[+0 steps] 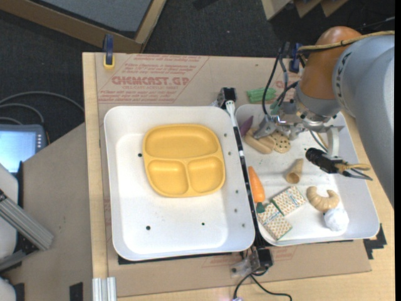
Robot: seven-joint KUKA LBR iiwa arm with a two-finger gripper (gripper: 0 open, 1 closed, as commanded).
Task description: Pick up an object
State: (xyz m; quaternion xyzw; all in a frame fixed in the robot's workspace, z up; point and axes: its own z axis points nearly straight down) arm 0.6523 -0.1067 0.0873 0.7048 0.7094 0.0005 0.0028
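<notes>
arm's gripper (274,129) low in the right bin (363,227), over the cookie (282,145) and tan pieces at its far left corner; finger opening cannot be told, nothing visibly held, so the pick looks not yet done.

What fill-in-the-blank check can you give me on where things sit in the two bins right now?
The yellow three-compartment plastic tray lies in the ____ bin.
The orange carrot-shaped toy lies against the right white bin's ____ wall.
The gripper hangs over the right bin's ____ end.

Missing words: left; left; far
</notes>
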